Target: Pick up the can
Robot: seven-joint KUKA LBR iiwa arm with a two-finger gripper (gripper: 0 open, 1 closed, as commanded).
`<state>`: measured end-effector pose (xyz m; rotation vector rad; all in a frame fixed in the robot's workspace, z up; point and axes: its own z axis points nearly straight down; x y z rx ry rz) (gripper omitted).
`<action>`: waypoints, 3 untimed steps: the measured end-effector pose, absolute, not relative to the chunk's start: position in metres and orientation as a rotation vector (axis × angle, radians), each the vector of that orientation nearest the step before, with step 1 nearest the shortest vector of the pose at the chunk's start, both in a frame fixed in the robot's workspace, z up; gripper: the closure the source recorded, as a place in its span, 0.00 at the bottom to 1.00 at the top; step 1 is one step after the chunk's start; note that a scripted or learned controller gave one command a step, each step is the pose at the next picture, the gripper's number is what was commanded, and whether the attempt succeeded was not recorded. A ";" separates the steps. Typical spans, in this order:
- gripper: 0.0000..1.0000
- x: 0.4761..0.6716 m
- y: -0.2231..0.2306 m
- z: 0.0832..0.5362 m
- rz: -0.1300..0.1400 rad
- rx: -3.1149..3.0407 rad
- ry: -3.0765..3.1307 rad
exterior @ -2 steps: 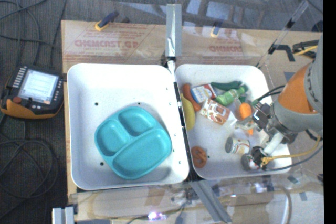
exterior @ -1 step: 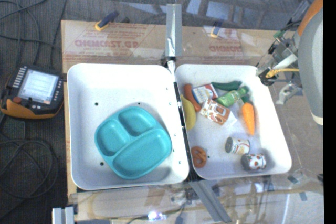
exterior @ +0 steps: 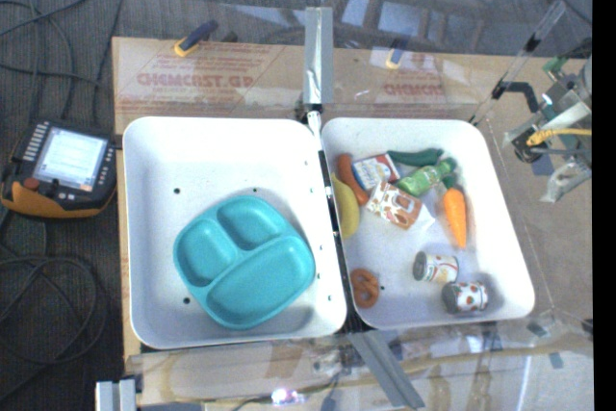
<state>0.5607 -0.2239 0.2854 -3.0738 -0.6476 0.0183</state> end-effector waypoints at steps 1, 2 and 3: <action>0.00 0.548 -0.158 0.153 0.019 -3.112 -0.405; 0.00 0.528 -0.225 0.210 0.018 -3.087 -0.569; 0.00 0.503 -0.225 0.346 0.016 -3.066 -0.686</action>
